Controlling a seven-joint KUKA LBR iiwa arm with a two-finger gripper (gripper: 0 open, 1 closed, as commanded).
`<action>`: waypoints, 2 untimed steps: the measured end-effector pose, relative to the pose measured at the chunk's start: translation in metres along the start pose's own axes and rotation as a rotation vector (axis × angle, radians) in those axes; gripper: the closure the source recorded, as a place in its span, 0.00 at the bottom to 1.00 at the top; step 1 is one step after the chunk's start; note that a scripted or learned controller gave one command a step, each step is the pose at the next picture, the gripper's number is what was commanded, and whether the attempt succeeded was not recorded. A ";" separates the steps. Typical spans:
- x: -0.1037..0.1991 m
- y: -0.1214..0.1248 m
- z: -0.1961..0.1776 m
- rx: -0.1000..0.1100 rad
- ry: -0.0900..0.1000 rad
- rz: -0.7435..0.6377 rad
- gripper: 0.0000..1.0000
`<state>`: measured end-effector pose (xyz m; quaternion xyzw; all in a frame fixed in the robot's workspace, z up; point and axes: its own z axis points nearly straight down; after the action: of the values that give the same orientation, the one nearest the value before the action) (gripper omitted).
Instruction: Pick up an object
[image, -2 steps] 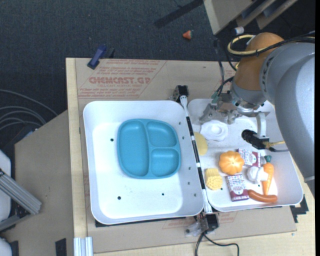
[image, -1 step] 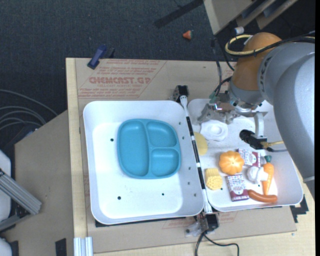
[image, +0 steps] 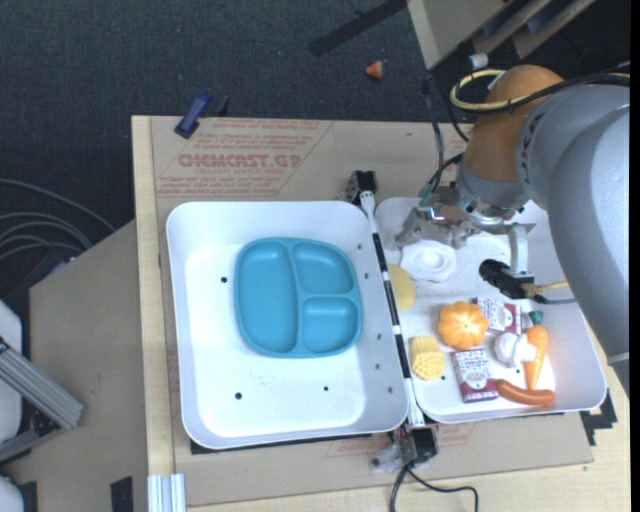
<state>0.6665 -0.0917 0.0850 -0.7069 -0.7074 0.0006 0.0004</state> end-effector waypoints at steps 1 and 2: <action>0.000 -0.037 0.000 0.001 0.001 0.001 0.00; -0.001 -0.049 0.000 0.002 0.001 0.001 0.00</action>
<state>0.6178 -0.0926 0.0847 -0.7072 -0.7070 0.0009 0.0014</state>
